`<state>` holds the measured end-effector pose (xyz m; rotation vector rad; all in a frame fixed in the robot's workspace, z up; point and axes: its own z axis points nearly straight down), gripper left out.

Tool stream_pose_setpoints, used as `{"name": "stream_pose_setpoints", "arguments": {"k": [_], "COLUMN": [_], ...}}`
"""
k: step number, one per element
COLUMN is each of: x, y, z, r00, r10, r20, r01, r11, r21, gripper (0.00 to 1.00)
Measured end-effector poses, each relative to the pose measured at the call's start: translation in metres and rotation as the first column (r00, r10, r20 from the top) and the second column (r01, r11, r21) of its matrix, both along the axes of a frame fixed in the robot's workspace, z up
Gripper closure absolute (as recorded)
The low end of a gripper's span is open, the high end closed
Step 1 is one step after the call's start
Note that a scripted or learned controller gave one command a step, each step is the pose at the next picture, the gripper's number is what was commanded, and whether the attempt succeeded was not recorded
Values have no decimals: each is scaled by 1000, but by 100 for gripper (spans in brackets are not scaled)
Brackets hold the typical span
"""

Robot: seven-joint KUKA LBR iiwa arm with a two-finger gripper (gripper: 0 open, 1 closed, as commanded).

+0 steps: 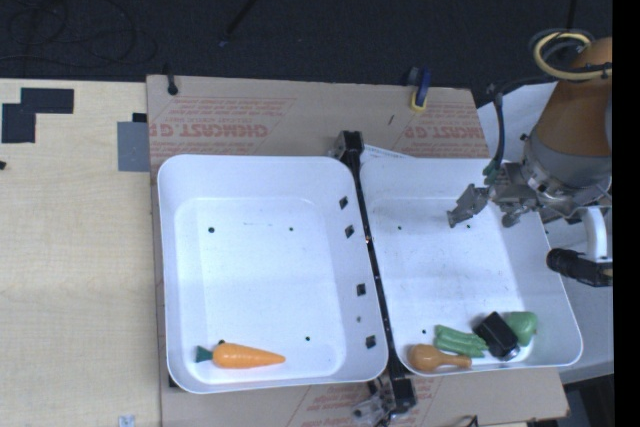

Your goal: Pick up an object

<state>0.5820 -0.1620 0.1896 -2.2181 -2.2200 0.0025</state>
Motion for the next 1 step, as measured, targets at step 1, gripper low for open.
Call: {"name": "stream_pose_setpoints", "arguments": {"k": [1], "x": [52], "y": [38], "z": [-53], "r00": [1000], "r10": [3], "r20": [4], "r01": [-3], "r11": [1000], "r21": [-1], "gripper": [0]}}
